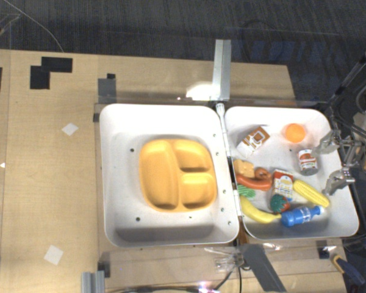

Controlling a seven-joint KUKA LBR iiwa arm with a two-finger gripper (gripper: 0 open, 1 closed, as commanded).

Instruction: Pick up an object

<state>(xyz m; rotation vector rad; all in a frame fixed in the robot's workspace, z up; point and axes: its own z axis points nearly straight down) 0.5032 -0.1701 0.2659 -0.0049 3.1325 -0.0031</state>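
Gripper at right wall of right bin; nearest target is the small can, directly inboard.

My gripper (340, 162) sits at the right wall of the right bin (348, 224), metal fingers spread apart with nothing between them. The small can (307, 162) stands upright just beside my fingers, toward the bin's middle. The corn cob (311, 193) lies near the lower finger, its long axis slanting toward the bin's front-right corner. The blue bottle (301, 215) lies along the front wall, farther off. My arm enters over the right wall. I judge the can the shortest reach.
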